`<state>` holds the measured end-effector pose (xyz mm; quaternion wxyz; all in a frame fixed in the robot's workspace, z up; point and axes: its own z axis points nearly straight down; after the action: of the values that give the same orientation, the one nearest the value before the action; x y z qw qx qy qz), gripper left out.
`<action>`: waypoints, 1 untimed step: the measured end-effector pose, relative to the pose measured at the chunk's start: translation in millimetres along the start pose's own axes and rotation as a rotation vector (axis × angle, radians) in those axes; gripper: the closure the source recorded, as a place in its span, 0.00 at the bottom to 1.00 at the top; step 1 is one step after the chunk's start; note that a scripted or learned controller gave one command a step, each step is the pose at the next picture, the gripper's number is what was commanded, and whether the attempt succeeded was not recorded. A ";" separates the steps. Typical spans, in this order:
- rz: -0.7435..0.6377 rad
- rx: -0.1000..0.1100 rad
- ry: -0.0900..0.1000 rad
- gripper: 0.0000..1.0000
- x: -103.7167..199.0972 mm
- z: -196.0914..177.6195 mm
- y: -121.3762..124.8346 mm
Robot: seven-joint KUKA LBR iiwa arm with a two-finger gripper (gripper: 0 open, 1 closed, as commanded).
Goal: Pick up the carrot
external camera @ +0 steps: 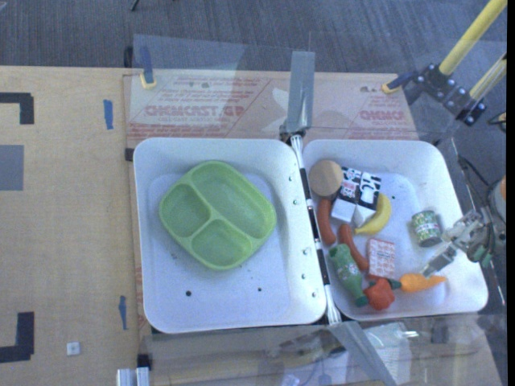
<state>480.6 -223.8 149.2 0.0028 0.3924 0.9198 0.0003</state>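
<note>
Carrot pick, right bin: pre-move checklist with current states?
1. Carrot located: ok, lies near the front right corner of the right bin.
2. End effector lined up: ok, sits just above and to the right of the carrot.
3. Carrot between the fingers: not ok, it lies apart, on the bin floor.
4. Finger opening: cannot tell, too small and blurred.
5. Clutter at the carrot: not ok, the red toy touches its left end.
6. Small can out of the way: ok, it stands apart, farther back.
</note>
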 end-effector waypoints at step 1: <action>-0.215 -0.005 -0.012 0.00 28.1 55.5 32.6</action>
<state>485.0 -181.1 93.6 0.0093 0.2915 0.9565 -0.0003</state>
